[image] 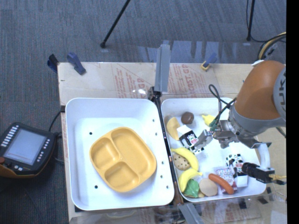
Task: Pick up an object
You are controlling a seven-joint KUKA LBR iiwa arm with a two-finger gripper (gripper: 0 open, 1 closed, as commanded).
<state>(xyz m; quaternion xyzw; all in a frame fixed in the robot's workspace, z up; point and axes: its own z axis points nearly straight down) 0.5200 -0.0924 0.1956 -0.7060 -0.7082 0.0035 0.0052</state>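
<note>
Claw (202,141) is down in the right bin (261,183), right by a small black-and-white carton (188,138), but can't tell if it's clamped on anything. Nothing's lifted yet, so the pick's still to do.

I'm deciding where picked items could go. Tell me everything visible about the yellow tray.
The yellow tray looks like smooth plastic, rounded-square, with three compartments: one large, two smaller. It lies flat, turned at an angle, in the left bin, resting on its floor. Nothing sits in it, and the gripper is not near it.
</note>
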